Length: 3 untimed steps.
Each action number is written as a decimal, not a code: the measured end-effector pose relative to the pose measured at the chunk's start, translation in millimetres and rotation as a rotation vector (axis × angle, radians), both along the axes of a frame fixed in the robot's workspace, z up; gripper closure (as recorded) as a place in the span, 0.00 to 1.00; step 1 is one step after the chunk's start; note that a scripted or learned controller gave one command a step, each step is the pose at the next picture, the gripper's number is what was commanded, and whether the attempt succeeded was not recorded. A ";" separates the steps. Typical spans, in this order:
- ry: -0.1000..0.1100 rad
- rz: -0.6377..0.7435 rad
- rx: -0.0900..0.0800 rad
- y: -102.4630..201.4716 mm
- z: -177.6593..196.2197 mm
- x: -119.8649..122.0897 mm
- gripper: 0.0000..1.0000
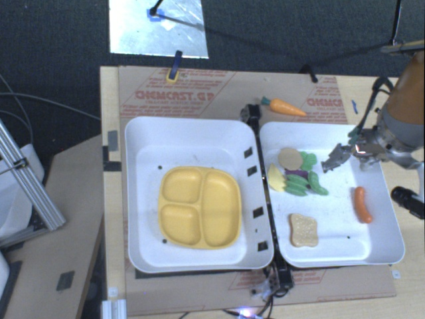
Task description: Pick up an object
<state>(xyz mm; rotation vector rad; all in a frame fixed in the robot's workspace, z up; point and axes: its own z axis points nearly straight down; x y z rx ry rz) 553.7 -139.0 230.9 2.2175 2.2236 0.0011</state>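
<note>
The right bin [378, 244] holds toy food: a beige round piece [289, 158], green pods [312, 178], a purple piece [297, 174], a yellow wedge [275, 177], a slice of bread [304, 230] and an orange-red sausage [362, 205]. My gripper [335, 158] hangs over the right bin's upper right part, to the right of the green pods and above the sausage. Its dark fingers [330, 163] point left toward the pile with nothing seen between them.
The left bin [143, 145] holds a yellow divided plate [200, 207]. A toy carrot [284, 107] lies on the cardboard behind the bins. Cables and a metal frame [26, 185] stand at the left; a shiny sheet [159, 18] lies at the back.
</note>
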 end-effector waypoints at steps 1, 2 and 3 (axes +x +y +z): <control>-0.004 0.012 0.004 99.3 1.4 42.8 0.00; 0.020 -0.010 0.002 45.7 -124.7 -74.8 0.00; -0.002 -0.002 0.000 49.0 -107.5 -65.9 1.00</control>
